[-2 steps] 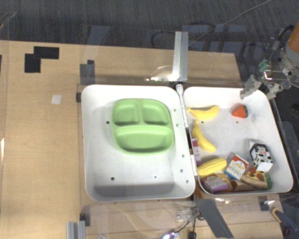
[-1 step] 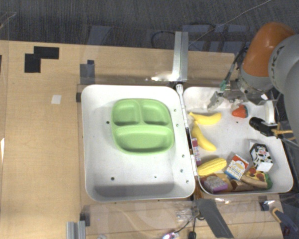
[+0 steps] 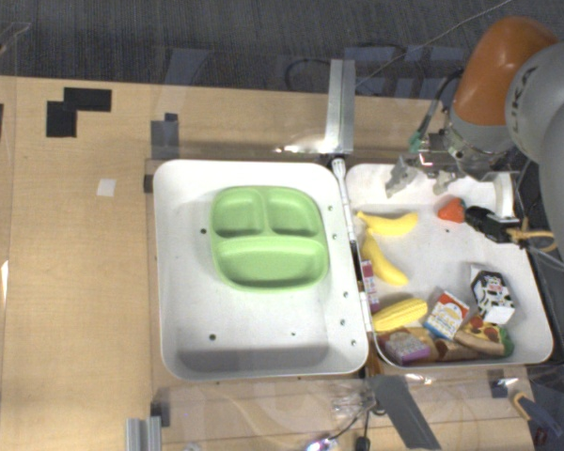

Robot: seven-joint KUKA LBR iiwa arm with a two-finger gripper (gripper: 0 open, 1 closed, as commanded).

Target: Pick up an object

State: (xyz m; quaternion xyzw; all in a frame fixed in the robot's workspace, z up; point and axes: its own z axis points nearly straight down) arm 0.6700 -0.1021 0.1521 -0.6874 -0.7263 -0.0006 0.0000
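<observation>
Hovering over the far end of the right shallow white bin [image 3: 536, 341], the hand [image 3: 419, 169] sits w/ its two fingers apart, nothing between them. No target is named, so judging by closeness: the small orange-red round toy [image 3: 451, 210] lies just beside the hand, toward the near-right, and the yellow plastic banana [image 3: 391, 223] sits near it on the near-left, long axis running roughly left-right across the bin. A second yellow banana-shaped piece [image 3: 385, 265], a corn cob toy [image 3: 399, 312] and small printed boxes [image 3: 446, 317] lie farther toward the near end. The green divided plate [image 3: 267, 234] is in the left bin, well apart. Arm's wrist and cables cover part of the far-right corner; fingertip detail is hard to make out.
</observation>
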